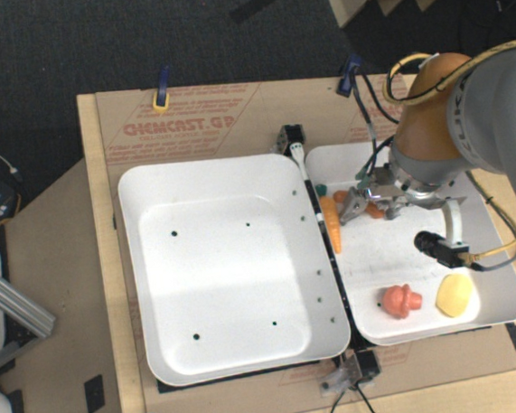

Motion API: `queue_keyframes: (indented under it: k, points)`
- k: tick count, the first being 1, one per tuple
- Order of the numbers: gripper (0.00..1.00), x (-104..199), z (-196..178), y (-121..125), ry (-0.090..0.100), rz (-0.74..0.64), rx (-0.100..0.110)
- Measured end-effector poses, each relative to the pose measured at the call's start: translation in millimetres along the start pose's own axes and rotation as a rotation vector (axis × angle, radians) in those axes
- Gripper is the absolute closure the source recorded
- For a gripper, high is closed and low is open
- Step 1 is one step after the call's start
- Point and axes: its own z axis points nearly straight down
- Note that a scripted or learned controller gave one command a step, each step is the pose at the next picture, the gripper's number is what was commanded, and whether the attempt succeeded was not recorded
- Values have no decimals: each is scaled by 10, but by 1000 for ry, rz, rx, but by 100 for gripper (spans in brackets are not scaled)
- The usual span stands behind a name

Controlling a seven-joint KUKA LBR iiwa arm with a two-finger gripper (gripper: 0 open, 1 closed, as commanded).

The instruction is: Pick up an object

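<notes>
I see my pincer [372, 197] low in the right bin [432, 320], metal tips beside a tapered orange carrot-shaped piece [332, 222] lying against the bin's left wall; how wide it stands I cannot tell. Nearer me from the pincer sit a knobbly red piece [400, 300] and a smooth yellow lemon-shaped piece [455, 295]. Left of it lies the glossy white left bin [154, 256] on the cardboard-covered table [107, 152].
</notes>
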Motion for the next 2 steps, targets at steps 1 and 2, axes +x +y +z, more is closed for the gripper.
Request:
queue_keyframes:
  k: [1, 2]
  points:
    - [0, 8, -30, 394, -4, -4, -8]
    - [0, 46, -29, 440, -2, -3, -8]
